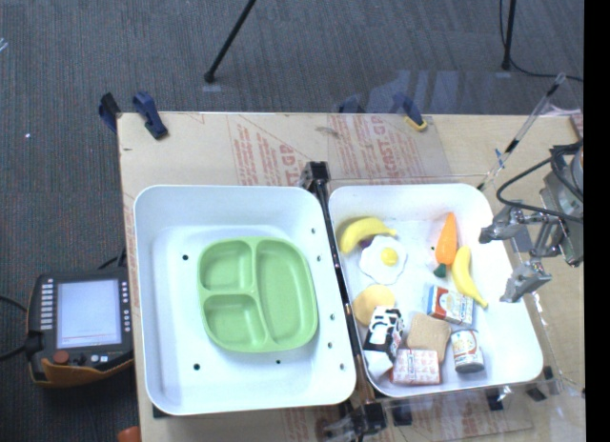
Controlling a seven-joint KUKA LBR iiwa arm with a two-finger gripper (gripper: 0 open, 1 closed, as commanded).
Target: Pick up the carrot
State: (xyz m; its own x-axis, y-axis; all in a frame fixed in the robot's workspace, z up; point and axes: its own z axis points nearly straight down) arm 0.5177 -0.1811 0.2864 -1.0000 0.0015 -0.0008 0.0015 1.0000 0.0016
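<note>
Lying upright along the right bin's (505, 364) back half, the carrot (446, 237) points its green stub toward the near side and sits well to the left of the pincer (522, 259), with one banana (464, 276) between them, just beside the carrot's lower end. The pincer hangs over the bin's right rim, its two grey fingers (503, 231) spread wide apart, gripping nothing and touching none of the food.

Counted in the right bin: one carrot, two bananas, the second banana (359, 232) curling at the back left, one fried egg (383, 258), one yellow round piece (376, 298), one small black-and-white carton (383, 328), one slice of toast (427, 332), one tin can (466, 351), and two printed boxes, a small box (449, 305) by the banana and a red-checked box (416, 367) at the front. The left bin (162, 231) holds one green divided plate (257, 294) with three compartments. Both bins rest on the table (238, 145).
</note>
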